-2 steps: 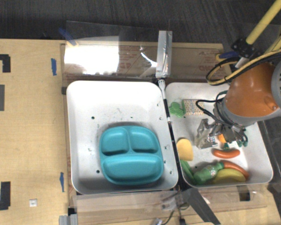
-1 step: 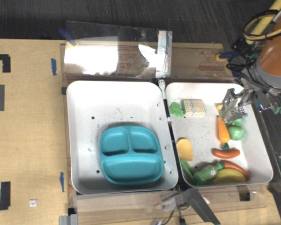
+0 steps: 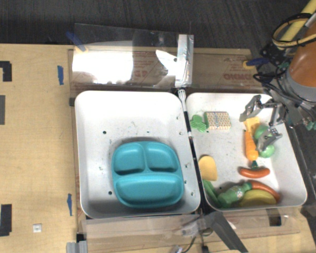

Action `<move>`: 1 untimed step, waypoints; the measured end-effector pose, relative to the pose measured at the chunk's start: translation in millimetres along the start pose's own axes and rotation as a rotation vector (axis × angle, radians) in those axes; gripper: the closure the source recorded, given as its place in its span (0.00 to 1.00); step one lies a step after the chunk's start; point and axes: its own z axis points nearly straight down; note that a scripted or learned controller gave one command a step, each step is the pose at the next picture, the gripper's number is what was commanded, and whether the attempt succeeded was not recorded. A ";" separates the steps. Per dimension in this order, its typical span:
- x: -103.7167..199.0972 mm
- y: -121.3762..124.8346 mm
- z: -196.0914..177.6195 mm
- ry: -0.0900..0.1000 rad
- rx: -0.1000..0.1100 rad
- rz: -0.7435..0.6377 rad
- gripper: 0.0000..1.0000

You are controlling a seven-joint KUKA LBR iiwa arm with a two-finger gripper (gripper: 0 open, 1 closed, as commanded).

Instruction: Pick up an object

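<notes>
My gripper [image 3: 262, 122] hovers over the upper right part of the right bin [image 3: 297, 194], reaching in from the right. Its two metal fingers [image 3: 251, 109] are spread apart and open, with nothing clearly held between them. Just below lie an orange carrot [image 3: 250, 144] and a small green ball [image 3: 266, 148], the ball close to the lower finger. Further left sit a beige speckled block [image 3: 218, 120] and a green toy [image 3: 199, 123]. A yellow piece [image 3: 207, 168] lies near the bin's left wall.
A red chili [image 3: 254, 172] lies mid-bin. Along the front wall sit a green vegetable [image 3: 230, 194], a yellow banana [image 3: 258, 197] and an orange-red piece [image 3: 264, 187]. The left bin [image 3: 89, 115] holds a teal divided plate [image 3: 146, 173]. Cables hang at the upper right.
</notes>
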 end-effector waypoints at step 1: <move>-6.0 -27.8 140.0 -0.002 0.000 -0.019 0.00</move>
